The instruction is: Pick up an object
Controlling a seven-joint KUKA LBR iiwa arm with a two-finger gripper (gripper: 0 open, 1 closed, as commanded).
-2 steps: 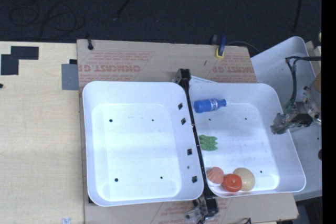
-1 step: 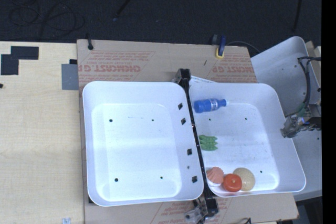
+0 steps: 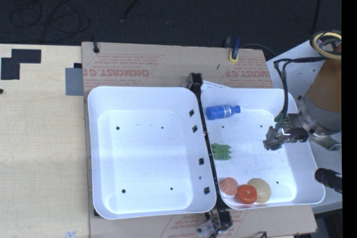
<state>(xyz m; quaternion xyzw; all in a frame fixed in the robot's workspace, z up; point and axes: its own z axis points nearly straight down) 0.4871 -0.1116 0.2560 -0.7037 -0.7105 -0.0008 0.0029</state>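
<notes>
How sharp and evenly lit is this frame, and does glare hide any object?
Camera view: soft focus overall; the two white bins are bright but not blown out; the blue plastic bottle and red round object stay readable; the dark gripper is murky; the floor behind is nearly black.

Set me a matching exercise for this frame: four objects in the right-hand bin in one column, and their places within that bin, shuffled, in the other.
Things:
1. blue plastic bottle
2. green leafy toy
3. round red-orange toy
4. two-finger gripper

Places:
A. near corner, between a pink piece and a beige piece
B. far end, lying on its side
C. above the bin's right part
D. by the divider, mid-length

Pairs: 1-B, 2-D, 3-A, 4-C
</notes>
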